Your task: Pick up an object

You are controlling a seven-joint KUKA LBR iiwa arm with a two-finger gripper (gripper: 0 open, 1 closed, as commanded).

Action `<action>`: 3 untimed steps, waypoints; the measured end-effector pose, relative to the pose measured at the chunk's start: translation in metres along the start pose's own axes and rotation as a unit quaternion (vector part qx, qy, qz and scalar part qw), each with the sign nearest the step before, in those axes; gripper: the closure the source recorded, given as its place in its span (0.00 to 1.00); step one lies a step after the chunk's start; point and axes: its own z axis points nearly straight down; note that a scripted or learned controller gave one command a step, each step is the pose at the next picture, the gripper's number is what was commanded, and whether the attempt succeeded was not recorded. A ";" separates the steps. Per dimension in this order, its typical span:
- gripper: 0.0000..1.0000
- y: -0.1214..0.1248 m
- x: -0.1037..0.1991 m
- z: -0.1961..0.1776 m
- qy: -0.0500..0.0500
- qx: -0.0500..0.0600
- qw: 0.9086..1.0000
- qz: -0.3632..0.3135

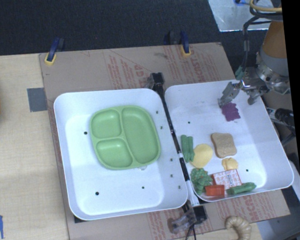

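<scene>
Gripper hovers near purple toy (open floor around).

You see two white bins on brown cardboard printed with red lettering. The divided plate is pale green. In the right bin lie a purple piece, tan bread, a yellow lemon and a red-and-white packet.
</scene>
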 end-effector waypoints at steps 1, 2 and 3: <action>0.00 -0.082 -0.021 0.048 0.001 0.004 1.000 0.002; 0.00 0.002 -0.007 0.043 0.000 -0.004 1.000 -0.002; 0.00 -0.064 -0.038 0.118 0.001 0.001 1.000 0.003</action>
